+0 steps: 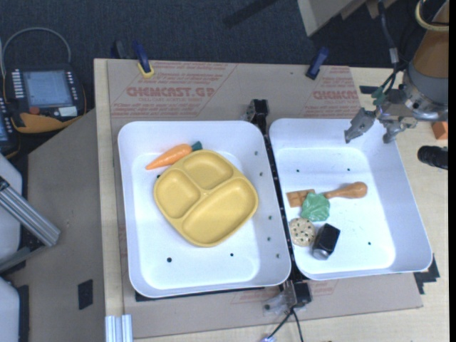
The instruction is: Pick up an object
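Your gripper (373, 125) is hovering with fingers spread apart and nothing between them, over the right bin (399, 191) at its 12 o'clock rim. The candidates are crowding at that bin's 8 o'clock: a wooden pestle-like tool (347, 190), a green crumpled piece (315, 207), a spotted cookie (302, 231) and a black block (325, 240), touching or just beside each other. You are risking a finger landing on a neighbour and pushing it aside. The cardboard (178, 84) underneath is reading "CHEMCAST".

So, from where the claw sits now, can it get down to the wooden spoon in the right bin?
Probably yes: the claw hangs above the right bin's far edge, and the wooden spoon lies uncovered.
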Available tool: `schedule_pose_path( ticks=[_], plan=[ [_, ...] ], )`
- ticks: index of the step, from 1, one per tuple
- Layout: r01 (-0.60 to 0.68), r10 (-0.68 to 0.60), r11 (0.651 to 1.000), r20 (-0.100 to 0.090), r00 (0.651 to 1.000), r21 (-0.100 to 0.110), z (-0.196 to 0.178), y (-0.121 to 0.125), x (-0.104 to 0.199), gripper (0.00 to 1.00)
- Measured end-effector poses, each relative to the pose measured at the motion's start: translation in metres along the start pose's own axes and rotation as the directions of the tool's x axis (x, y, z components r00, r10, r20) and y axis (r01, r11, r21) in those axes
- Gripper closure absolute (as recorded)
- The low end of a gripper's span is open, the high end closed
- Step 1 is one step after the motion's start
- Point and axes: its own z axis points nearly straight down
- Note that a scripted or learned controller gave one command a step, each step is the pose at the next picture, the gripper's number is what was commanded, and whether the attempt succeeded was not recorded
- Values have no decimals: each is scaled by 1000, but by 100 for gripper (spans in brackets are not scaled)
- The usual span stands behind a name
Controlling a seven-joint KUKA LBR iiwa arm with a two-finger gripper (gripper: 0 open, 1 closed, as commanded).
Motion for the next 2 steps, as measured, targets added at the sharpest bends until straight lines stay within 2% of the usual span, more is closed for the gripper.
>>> schedule_pose_path(
  ticks=[1,2],
  plan=[
    [3,-3,1000,3,1000,-14,-8,3,1,0],
    [3,-3,1000,1,1000,-8,55,0,4,0]
  ],
)
